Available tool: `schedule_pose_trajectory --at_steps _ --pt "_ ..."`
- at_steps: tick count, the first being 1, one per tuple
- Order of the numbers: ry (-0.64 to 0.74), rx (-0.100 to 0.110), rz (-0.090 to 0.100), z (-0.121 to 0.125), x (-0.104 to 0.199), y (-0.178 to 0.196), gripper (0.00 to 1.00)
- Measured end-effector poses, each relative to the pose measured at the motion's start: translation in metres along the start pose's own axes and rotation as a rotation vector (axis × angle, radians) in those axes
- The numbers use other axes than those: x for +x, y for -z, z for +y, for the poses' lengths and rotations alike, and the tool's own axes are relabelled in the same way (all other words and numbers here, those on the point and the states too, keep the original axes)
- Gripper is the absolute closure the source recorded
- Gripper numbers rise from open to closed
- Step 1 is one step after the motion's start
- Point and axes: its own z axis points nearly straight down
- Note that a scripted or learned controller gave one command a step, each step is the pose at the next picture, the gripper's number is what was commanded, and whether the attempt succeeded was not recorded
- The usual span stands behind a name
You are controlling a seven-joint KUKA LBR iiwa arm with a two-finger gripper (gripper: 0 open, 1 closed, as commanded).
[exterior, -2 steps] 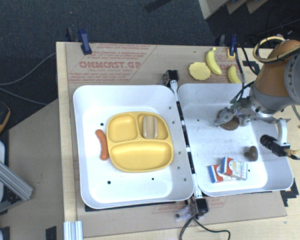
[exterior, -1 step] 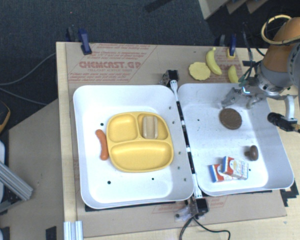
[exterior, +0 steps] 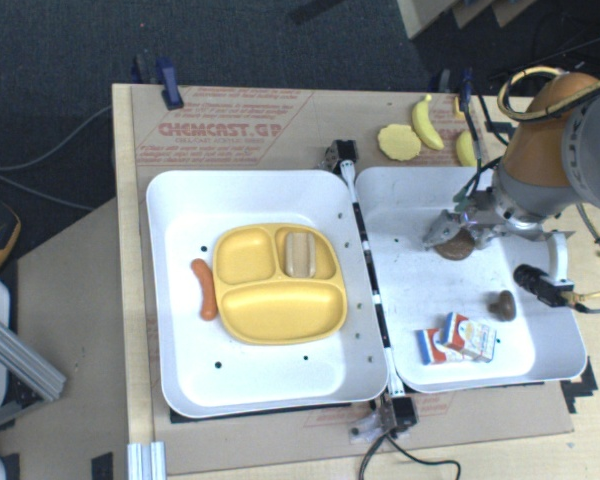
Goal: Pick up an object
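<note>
While the gripper (exterior: pixel 458 234) sat low in the right bin (exterior: pixel 400 208), the likely target, a small round dark-brown lump (exterior: pixel 457 248), lay right under its tip, touching or nearly so, near the bin's middle toward the far wall. Whether the fingers were open or closed on it could not be told; the metal tip covered that spot and the lump looked to be resting on the bin floor, not lifted.

Judgement: approach and descent looked done; a confirmed grasp and the lift were left. Nothing counted as picked up yet.

Other candidates in the same bin: a second small dark-brown nugget (exterior: pixel 502 306) nearer the right wall, and a flat red, white and blue packet (exterior: pixel 457 340) by the near edge, both well apart from the gripper.

Left bin (exterior: pixel 180 268) held a yellow three-compartment plastic plate (exterior: pixel 270 313), with a tan oblong piece (exterior: pixel 299 254) in its upper right compartment and an orange sausage-shaped toy (exterior: pixel 206 288) just beside its left rim.

On the counter (exterior: pixel 230 128) behind the right bin: a yellow banana (exterior: pixel 428 123) and a yellow round slice (exterior: pixel 399 142).
</note>
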Motion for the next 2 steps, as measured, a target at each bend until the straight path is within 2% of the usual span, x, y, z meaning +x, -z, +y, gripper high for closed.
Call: schedule_pose_trajectory --at_steps 1,2 --pt "-0.002 -0.011 -0.007 0.029 -0.044 0.001 0.0" --pt "0.0 -0.003 -0.002 0.013 -0.024 0.0 0.0"
